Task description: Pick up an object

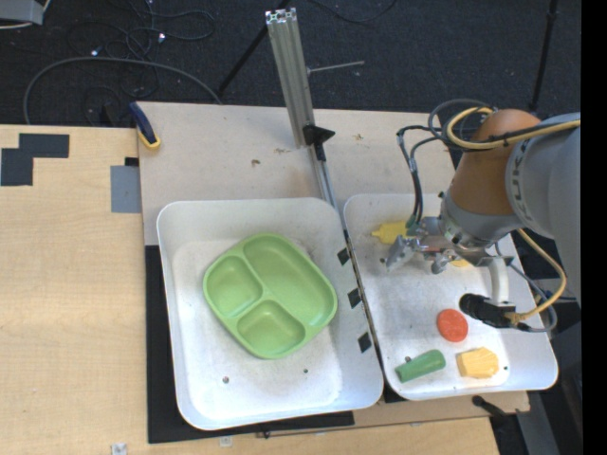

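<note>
My gripper (414, 254) hangs over the far part of the right bin (398, 301), its two fingers spread with nothing seen between them. A yellow object (388, 230) lies just beyond its left finger, partly hidden by it. Nearer the front of that bin lie a red-orange round object (452, 325), a green cylinder (420, 365) and a yellow block (477, 362). None of these three touches the gripper.
The left bin (190, 368) holds a green divided plate (270, 294). A metal post (292, 74) stands behind the bins. The arm's cables and a black fitting (486, 309) hang over the right bin's right side.
</note>
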Robot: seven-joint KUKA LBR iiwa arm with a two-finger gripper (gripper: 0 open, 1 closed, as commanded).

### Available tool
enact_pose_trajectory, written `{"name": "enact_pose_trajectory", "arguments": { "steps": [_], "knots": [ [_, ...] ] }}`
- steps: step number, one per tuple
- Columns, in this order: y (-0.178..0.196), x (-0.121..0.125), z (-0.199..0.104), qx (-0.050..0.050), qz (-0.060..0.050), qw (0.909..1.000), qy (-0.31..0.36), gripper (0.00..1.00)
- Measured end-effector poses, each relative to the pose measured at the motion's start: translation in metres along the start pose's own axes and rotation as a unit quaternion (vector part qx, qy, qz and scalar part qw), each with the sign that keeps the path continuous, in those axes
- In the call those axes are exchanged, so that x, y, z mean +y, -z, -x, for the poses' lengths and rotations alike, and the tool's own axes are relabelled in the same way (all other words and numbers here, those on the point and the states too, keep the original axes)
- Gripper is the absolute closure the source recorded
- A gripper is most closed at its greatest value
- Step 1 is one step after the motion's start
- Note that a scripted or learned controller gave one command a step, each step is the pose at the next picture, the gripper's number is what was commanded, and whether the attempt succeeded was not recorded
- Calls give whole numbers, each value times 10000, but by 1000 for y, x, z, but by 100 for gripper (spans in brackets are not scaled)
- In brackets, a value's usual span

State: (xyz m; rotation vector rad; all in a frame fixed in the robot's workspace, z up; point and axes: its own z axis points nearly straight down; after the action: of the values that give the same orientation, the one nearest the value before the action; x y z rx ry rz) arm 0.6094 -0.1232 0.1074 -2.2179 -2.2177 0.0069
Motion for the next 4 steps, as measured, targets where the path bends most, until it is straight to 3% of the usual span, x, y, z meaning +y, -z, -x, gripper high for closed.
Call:
{"name": "enact_pose_trajectory", "arguments": {
  "steps": [1, 2, 4],
  "knots": [
    [-14, 3, 0, -2, 47, 10000, -4, 0],
    [-3, 4, -1, 16, 71, 10000, -15, 100],
    [96, 13, 1, -4, 42, 10000, 6, 100]
  ]
}}
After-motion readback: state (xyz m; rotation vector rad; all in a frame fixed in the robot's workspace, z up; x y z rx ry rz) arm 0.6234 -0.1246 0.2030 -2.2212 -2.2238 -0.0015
